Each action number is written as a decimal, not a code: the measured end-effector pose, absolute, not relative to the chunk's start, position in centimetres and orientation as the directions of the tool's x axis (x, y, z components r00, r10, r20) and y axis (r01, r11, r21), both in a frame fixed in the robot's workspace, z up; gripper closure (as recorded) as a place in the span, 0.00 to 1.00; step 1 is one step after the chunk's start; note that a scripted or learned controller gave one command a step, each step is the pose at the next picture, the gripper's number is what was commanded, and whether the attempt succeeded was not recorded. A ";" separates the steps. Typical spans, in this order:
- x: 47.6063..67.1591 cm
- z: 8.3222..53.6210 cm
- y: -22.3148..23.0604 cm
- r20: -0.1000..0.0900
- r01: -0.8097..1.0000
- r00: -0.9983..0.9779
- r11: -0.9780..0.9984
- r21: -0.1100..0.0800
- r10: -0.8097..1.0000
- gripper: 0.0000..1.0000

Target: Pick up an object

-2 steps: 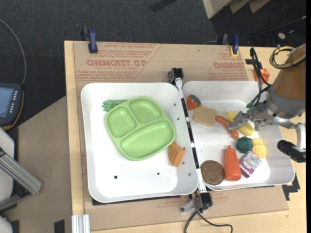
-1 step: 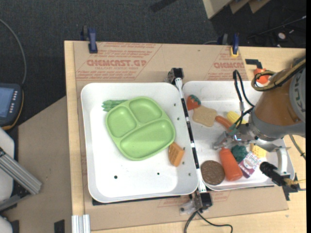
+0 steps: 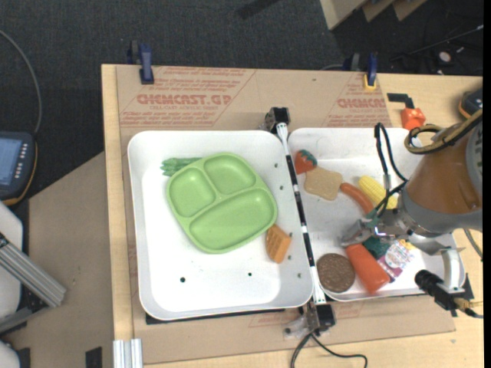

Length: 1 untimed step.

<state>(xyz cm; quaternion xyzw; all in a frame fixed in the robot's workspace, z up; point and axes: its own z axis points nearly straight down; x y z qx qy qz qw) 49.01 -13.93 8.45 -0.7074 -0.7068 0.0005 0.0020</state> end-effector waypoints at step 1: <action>49.4 9.6 -14.0 -0.004 1.000 0.001 -0.001 0.010 1.000 1.00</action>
